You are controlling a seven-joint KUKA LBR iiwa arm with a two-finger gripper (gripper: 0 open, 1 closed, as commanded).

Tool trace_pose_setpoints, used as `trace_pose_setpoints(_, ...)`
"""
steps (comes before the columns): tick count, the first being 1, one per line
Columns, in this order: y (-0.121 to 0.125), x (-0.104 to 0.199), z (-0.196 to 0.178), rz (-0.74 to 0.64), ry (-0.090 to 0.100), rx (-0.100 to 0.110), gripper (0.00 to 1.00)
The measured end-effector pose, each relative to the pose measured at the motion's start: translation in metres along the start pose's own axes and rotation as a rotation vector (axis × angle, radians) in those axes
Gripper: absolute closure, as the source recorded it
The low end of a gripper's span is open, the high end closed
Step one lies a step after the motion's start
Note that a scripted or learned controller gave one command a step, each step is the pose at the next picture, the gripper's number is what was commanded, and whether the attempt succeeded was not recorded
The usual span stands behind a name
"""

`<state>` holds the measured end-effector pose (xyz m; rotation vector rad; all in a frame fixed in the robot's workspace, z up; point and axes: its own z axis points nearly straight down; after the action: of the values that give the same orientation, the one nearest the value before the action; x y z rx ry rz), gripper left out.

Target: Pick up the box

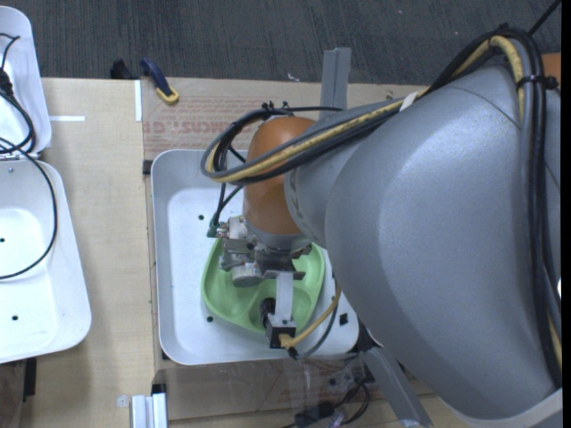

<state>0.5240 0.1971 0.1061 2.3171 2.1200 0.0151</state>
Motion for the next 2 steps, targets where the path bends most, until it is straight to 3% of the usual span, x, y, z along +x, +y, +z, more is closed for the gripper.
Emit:
trace_pose_setpoints(1,-0.034,-0.05,-0.02,0.029,-0.01,0.012,1.0)
trace_pose_setpoints(2,-0.029,-0.085,-0.013,-0.219,0.011,-0.026,1.0)
